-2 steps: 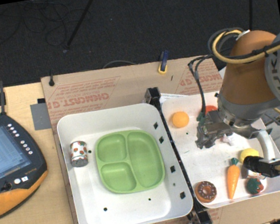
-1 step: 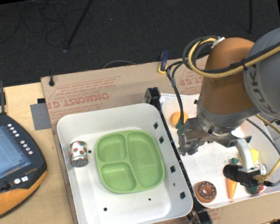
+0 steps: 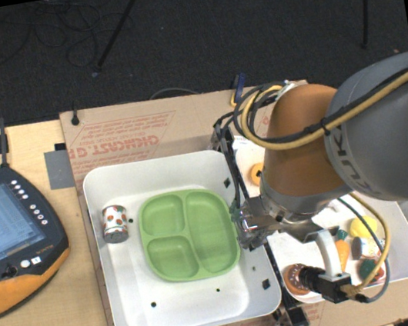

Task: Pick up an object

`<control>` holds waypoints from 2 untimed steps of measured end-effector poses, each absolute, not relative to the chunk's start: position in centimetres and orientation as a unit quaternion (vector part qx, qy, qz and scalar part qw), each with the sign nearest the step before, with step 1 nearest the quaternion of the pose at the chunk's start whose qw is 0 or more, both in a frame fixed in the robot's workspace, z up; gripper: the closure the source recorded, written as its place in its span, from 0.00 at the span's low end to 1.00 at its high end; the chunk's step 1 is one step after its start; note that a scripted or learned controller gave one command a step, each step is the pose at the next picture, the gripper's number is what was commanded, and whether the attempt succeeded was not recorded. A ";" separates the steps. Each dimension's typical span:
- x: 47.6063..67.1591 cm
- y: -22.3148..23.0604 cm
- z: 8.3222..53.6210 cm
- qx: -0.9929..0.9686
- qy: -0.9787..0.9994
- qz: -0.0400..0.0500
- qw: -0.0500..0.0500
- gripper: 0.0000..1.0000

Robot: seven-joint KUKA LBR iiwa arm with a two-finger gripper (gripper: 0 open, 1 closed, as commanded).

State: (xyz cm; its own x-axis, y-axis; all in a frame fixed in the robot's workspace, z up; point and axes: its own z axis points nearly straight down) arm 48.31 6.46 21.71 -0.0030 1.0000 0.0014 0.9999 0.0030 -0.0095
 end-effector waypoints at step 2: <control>47.7 6.7 22.4 -0.707 -0.707 0.002 0.001 1.00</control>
